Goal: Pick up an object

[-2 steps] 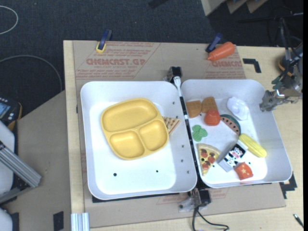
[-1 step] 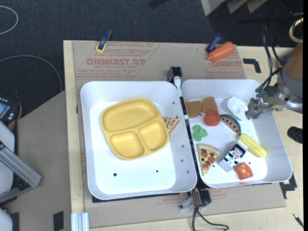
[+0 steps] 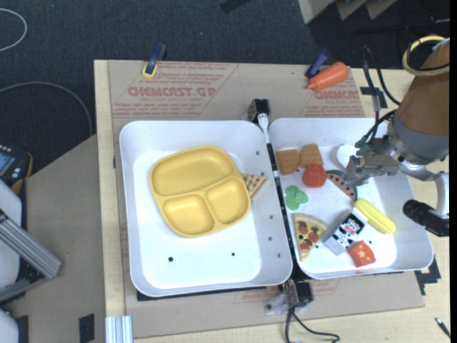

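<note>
Arm: reaches in from the right over the right bin
Gripper: low in the right bin, just right of the red tomato; cannot tell its state
Other toys: pizza slice, corn cob, green leaf, bread pieces
Left bin: holds a yellow divided plate with a waffle piece at its right edge

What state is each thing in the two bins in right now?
Yellow plate: upright in left bin, its three compartments bare.
Waffle piece: flat, against the plate's right edge.
Tomato: loose in right bin.
Pizza slice: lying flat.
Corn: on its side.
Hand: low over right bin, beside the tomato; nothing visibly held.
</note>
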`<act>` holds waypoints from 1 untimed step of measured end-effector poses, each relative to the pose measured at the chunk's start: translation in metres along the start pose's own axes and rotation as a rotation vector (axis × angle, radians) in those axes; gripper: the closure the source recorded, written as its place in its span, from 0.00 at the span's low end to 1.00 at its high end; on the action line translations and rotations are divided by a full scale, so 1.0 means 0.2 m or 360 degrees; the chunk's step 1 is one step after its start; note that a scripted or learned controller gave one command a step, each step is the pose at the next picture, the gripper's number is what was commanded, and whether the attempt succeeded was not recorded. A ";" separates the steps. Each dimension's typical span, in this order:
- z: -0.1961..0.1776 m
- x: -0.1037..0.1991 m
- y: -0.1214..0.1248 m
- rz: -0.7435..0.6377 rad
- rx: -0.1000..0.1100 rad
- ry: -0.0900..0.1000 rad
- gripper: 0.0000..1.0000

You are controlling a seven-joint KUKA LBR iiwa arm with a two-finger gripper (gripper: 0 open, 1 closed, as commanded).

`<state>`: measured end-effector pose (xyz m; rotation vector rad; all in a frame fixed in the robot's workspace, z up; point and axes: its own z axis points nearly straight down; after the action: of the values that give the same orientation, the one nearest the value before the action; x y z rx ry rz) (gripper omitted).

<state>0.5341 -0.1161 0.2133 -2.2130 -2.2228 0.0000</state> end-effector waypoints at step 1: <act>0.01 0.21 -0.17 0.0002 0.0002 0.0000 1.00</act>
<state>0.4990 -0.0740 0.2113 -2.2134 -2.2209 0.0017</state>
